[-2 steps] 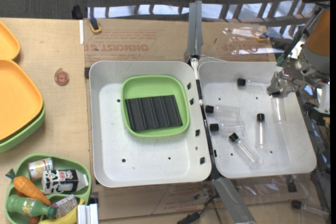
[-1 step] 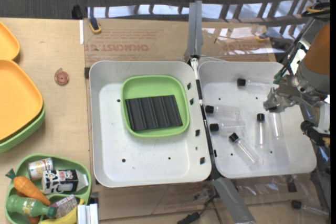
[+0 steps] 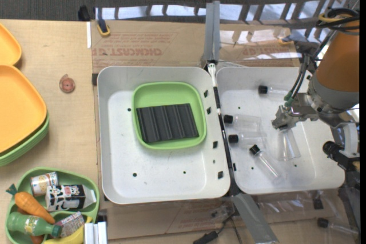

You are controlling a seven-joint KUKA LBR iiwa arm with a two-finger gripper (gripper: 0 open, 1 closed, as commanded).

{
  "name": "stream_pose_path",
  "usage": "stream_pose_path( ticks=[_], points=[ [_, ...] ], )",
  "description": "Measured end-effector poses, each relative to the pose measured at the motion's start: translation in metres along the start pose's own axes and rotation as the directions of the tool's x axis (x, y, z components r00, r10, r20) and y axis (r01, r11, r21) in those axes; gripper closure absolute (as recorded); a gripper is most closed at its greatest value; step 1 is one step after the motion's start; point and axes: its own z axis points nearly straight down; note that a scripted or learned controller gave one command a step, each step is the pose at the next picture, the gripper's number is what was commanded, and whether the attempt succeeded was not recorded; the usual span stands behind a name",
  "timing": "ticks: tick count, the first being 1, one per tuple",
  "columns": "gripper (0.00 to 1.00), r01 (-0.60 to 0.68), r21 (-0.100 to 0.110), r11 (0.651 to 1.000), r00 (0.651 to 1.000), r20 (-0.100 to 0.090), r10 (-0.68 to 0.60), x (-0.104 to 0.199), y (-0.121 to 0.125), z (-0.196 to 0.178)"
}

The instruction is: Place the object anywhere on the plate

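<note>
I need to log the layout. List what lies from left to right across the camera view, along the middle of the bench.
Orange plates → small pink disc → green plate with the dark ribbed pad in the left bin → clear vials in the right bin → gripper.

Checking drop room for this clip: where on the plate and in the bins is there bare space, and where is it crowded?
The green plate carries a black ribbed pad, leaving bare only its rim. The left bin is bare along its near floor and left of the plate. The right bin is crowded mid-floor with clear tubes under the gripper; its far-left corner is freer.
</note>
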Motion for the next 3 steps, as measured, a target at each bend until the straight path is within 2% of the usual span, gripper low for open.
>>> stream_pose_path(
  ticks=[1,2,3],
  points=[
    [1.00,0.135,0.001,0.991,0.991,0.000,-0.135,0.055,-0.004,0.003],
    [1.00,0.196,0.000,0.981,0.981,0.001,-0.196,0.145,0.003,0.002],
    [0.00,0.196,0.000,0.981,0.981,0.002,-0.196,0.145,0.003,0.002]
  ],
)
